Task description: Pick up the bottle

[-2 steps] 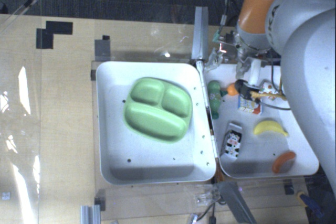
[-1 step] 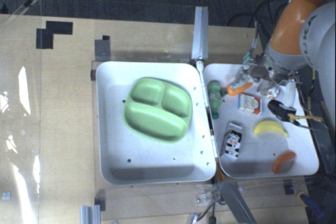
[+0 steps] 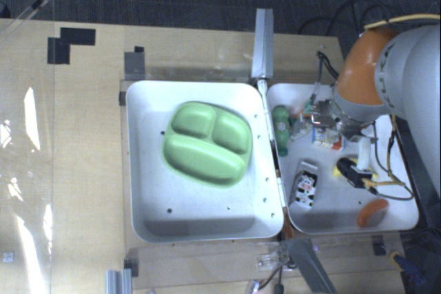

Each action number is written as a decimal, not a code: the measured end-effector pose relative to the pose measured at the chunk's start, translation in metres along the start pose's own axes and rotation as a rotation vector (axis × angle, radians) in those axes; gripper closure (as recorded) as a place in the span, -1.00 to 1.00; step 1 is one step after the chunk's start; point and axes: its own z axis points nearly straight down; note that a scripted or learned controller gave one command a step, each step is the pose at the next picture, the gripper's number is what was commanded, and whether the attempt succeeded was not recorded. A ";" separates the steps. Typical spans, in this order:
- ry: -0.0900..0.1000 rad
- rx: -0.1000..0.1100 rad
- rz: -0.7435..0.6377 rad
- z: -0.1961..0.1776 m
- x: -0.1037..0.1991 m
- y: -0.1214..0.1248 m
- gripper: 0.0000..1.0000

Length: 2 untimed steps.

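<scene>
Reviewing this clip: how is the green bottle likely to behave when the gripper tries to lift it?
The bottle lies on its side along the right bin's left wall, so it may roll if nudged. Its rounded body looks smooth and could slip from a two-finger pinch. The wall beside it probably leaves little room for a finger. The gripper sits close to its right.

There are two white bins: a left bin (image 3: 138,169) and a right bin (image 3: 331,217). There is one green tray with three sections (image 3: 207,142). There is one green bottle (image 3: 281,126). There is one small black and white box (image 3: 305,185), one orange round thing (image 3: 373,213), and one robot arm (image 3: 386,69).
</scene>
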 end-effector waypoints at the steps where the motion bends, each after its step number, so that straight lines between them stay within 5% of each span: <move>1: -0.004 -0.001 -0.045 0.004 0.002 0.044 -1.00; 2: 0.004 0.044 0.057 0.007 0.000 0.064 -1.00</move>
